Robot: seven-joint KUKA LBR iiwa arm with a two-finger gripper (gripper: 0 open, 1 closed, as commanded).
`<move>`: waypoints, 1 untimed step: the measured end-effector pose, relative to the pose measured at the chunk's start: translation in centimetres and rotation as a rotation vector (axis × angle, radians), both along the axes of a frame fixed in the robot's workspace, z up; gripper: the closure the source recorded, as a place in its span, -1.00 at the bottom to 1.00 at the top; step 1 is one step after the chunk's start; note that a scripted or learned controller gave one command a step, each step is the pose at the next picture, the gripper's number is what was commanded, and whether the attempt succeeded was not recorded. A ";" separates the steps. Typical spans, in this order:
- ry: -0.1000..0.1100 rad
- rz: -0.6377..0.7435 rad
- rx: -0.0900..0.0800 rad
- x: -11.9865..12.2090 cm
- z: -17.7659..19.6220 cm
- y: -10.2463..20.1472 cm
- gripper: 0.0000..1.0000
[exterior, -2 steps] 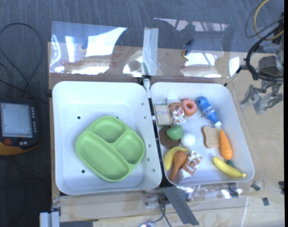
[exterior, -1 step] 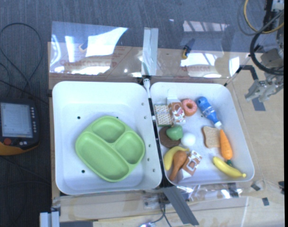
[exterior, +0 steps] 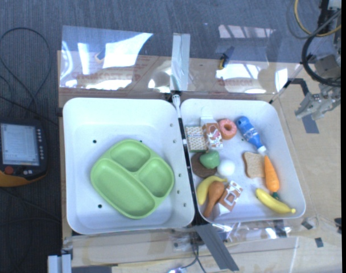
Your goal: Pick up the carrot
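Up at the right edge, outside both bins, the claw (exterior: 316, 108) hangs over bare bench; whether it is released or clenched cannot be told from this angle, and nothing shows in its grip. Down and to the left of the claw, well apart from it, the carrot (exterior: 270, 174) lies in the right bin (exterior: 287, 138), pointing roughly up and down, just beside a bread slice (exterior: 253, 164) on its far side from the claw. Below the carrot lies a banana (exterior: 274, 201). A blue bottle (exterior: 250, 132) and a donut (exterior: 226, 129) sit left of the claw, nearer the bin's top. Far left of the claw, the left bin (exterior: 82, 118) bears a green divided plate (exterior: 132, 178).
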State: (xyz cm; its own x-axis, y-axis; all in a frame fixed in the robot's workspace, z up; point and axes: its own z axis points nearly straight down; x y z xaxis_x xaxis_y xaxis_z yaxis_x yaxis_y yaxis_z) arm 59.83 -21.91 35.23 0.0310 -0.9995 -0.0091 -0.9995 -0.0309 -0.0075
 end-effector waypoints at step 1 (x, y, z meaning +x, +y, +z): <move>-0.003 0.000 0.005 0.2 0.9 0.2 1.00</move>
State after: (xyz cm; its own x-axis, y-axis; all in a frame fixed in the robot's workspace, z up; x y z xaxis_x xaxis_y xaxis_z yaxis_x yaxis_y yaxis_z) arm 60.00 -21.66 36.12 0.0307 -0.9994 -0.0141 -0.9995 -0.0306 -0.0107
